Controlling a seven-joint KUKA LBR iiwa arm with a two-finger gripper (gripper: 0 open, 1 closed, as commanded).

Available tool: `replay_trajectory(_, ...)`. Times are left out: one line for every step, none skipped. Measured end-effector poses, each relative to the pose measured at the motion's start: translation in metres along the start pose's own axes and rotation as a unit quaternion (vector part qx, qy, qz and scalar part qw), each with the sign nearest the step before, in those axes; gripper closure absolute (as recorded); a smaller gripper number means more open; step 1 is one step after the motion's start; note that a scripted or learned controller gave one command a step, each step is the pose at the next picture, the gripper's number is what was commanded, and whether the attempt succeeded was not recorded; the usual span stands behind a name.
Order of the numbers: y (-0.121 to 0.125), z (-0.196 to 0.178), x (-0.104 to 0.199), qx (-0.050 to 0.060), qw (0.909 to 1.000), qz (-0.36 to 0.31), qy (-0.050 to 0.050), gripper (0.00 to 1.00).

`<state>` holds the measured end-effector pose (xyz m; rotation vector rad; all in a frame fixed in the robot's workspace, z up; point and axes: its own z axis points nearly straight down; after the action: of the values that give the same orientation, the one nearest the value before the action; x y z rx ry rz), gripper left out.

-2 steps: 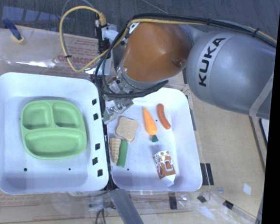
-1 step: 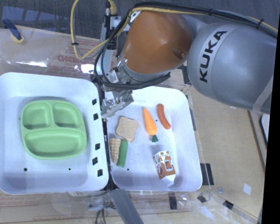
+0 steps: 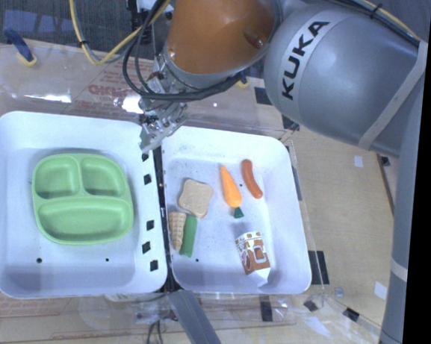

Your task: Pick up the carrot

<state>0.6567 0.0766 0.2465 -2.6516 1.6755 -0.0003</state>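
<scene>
Camera view: lying in the right bin [image 3: 291, 204] just left of the sausage [image 3: 252, 178], the carrot [image 3: 230, 189]; hovering well apart up-left, the gripper [image 3: 156, 131], grip state impossible to tell.

The bench [image 3: 335, 178] bears two white bins side by side, left bin [image 3: 12, 187] and right bin [image 3: 291, 211].

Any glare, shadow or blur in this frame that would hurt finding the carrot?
Camera view: the carrot is sharp and evenly lit, with no glare on it. The right bin shows soft shadow along its near wall. Clear sheeting behind the bins catches bright reflections. The gripper looks small and slightly blurred.
</scene>
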Motion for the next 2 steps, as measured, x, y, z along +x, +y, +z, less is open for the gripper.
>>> replay_trajectory(0.026, -0.013, -0.04, -0.003, 0.993, -0.118, 0.0, 1.0)
replay_trajectory(0.022, -0.019, -0.069, -0.001, 0.9623, -0.272, -0.001, 1.0)
